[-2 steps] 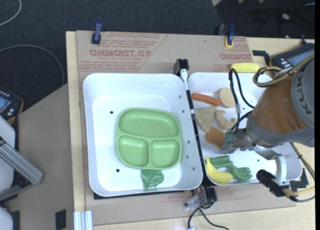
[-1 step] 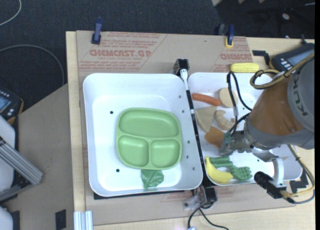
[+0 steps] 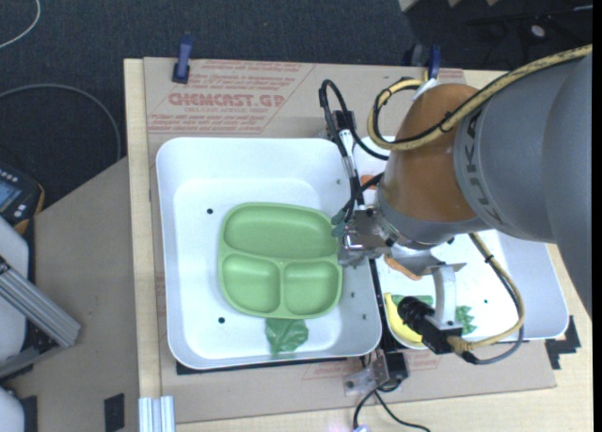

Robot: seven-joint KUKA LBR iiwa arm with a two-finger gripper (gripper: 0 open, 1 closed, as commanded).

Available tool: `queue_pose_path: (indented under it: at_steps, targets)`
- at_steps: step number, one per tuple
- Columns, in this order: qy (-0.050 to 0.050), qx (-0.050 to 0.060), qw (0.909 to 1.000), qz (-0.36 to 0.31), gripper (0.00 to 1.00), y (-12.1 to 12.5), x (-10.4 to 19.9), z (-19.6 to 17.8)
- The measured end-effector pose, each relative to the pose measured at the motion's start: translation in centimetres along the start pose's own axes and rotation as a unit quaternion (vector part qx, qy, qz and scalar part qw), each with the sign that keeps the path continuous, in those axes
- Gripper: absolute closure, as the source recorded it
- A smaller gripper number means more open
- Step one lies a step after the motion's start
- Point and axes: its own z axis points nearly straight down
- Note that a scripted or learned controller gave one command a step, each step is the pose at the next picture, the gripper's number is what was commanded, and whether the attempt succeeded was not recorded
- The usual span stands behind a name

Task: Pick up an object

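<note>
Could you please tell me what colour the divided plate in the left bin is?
The plate is light green, seen in the camera view.

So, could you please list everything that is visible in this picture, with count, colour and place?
bins: 2, white, side by side on the bench; left bin, right bin
divided plate: 1, light green, three compartments, in the left bin
small soft item: 1, darker green, in the left bin, at the plate's near edge
yellow and green objects: count unclear, in the right bin, partly hidden by the arm
board: 1, tan with red print, under the bins
clamps: 2, blue, at the board's far edge
arm: 1, grey with orange band, over the right bin
hand: 1, at the plate's right edge
</note>
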Motion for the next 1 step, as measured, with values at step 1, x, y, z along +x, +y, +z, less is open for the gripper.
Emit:
queue_pose_path:
  at_steps: [1]
  targets:
    - [-0.003, 0.000, 1.0000, 0.006, 1.00, 2.29, 3.46, -8.10]
